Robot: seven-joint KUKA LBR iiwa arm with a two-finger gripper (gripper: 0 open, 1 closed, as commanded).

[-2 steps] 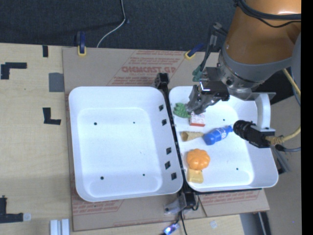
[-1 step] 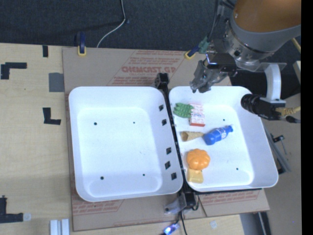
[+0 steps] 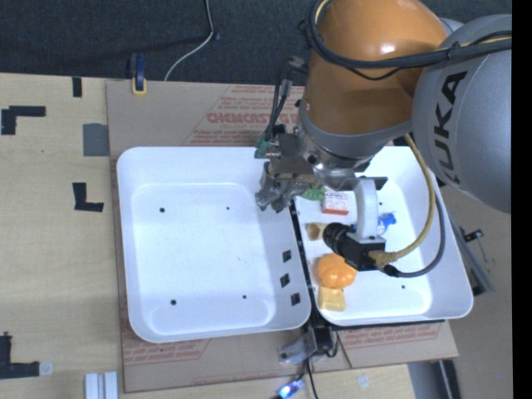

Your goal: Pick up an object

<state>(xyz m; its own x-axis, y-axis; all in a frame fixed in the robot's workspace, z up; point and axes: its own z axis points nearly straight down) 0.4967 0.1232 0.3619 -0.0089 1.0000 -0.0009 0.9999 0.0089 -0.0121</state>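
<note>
Object: none is singled out; every candidate lies in the right bin (image 3: pixel 432 302), mostly on the side by the dividing rims, under and beside the arm.
Bench (image 3: pixel 50 248): pale, carrying a card sheet and both bins.
Arm (image 3: pixel 374 65): reaches in from the view's right; its orange band hangs over the right bin and hides part of that bin's floor.
Card (image 3: pixel 208 123): brown, flat under the bins.
Left bin (image 3: pixel 199 256): bare white floor with a few dark dots.
Hand (image 3: pixel 276 188): over the rims where the two bins meet, toward their far end; how far open it is cannot be told, and nothing shows in its hold.
Lump (image 3: pixel 335 270): orange, rounded, close to the dividing rim, touching the block.
Block (image 3: pixel 332 299): yellow, just on the near side of the lump.
Box (image 3: pixel 337 202): red and white, partly hidden by the wrist.
Blue piece (image 3: pixel 386 220): near the box, apart from the lump.
Green piece (image 3: pixel 313 194): beside the box, nearest the hand.
Tan piece (image 3: pixel 313 232): small, by the dividing rim, between the green piece and the lump.
Risk, rims: from where the hand hangs, a straight descent would likely strike the bin walls or land on the left bin's bare floor and close on nothing.
Risk, lump: its round shape may let it squirt free, and the touching block could be nudged or caught with it.
Risk, small pieces: so close to the rim, there may be no room on the wall side for a clean grip.
</note>
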